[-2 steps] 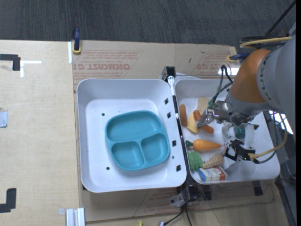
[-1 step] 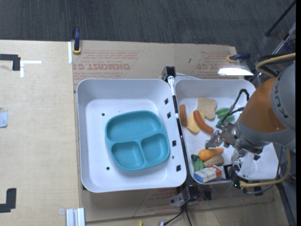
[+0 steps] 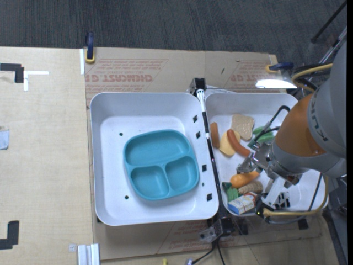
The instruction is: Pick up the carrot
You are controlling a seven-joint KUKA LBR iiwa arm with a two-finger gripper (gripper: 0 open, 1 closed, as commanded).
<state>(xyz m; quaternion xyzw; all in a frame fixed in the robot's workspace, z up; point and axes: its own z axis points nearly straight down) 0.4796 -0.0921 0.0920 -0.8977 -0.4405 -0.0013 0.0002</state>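
The carrot [image 3: 244, 178], a short orange piece, lies in the right bin [image 3: 309, 197] towards its front left, among other food. My gripper [image 3: 251, 163] hangs low over the bin, right above and touching or nearly touching the carrot's upper right end. The grey wrist with the orange band [image 3: 298, 134] reaches in from the right and hides the bin's middle.
Around the carrot lie a red sausage [image 3: 238, 142], a cheese wedge [image 3: 226, 144], a bread slice [image 3: 242, 127], an orange-red stick [image 3: 214, 134], a brown lump [image 3: 251, 187], green pieces [image 3: 231, 192] and a small carton [image 3: 241, 205]. The left bin [image 3: 110, 203] holds a teal divided plate [image 3: 161, 163].
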